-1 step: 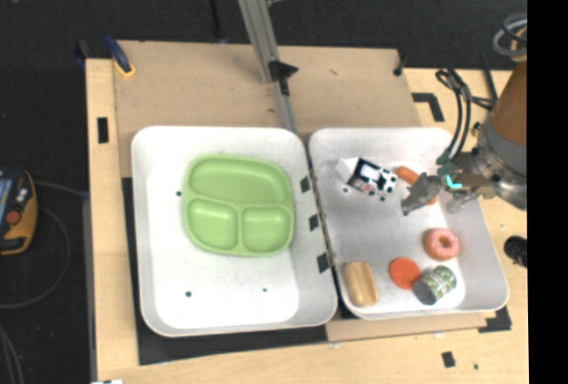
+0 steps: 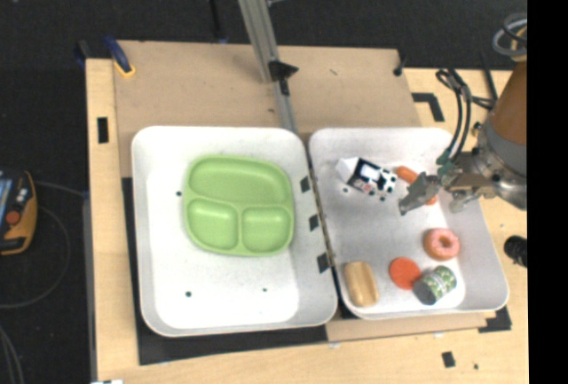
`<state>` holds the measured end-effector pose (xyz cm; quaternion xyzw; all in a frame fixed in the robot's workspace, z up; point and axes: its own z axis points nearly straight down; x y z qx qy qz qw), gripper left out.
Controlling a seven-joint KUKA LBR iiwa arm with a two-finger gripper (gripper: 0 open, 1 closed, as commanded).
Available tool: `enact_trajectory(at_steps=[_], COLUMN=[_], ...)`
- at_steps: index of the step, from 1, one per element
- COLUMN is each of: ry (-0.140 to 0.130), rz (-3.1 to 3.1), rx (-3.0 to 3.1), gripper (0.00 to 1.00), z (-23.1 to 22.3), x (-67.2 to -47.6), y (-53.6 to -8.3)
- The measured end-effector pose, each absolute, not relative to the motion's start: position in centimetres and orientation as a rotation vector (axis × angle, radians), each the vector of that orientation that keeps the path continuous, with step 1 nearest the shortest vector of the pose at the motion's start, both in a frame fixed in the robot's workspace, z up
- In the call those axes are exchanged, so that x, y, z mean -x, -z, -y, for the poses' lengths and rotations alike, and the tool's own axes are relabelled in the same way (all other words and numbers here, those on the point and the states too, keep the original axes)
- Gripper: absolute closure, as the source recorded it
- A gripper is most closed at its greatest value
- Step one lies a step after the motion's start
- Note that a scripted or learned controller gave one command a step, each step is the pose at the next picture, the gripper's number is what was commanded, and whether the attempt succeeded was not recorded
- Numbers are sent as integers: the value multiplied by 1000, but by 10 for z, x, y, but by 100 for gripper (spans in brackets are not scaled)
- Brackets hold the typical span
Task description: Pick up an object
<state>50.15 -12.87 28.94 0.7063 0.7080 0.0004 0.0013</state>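
Two shallow white bins sit side by side on the wooden bench. The left bin holds a green divided plate, lying flat toward its far half. The right bin holds the loose items. A small white carton with black spots lies at the far left, and an orange carrot-like piece lies just to its right. A pink doughnut rests near the right wall. Along the near edge, from left to right, lie a tan bread roll, a red-orange disc and a small green can, the disc and can touching.

The gripper hangs over the right bin's far right part, just right of the carrot piece and above the doughnut. Its jaws stand apart with nothing between them.
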Motion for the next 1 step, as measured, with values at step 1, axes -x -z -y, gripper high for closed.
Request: enact_trajectory(at_steps=[1], ry=[2], rz=[-2223], rx=[-2221], gripper=[0], z=[119], x=[-501], y=[-239])
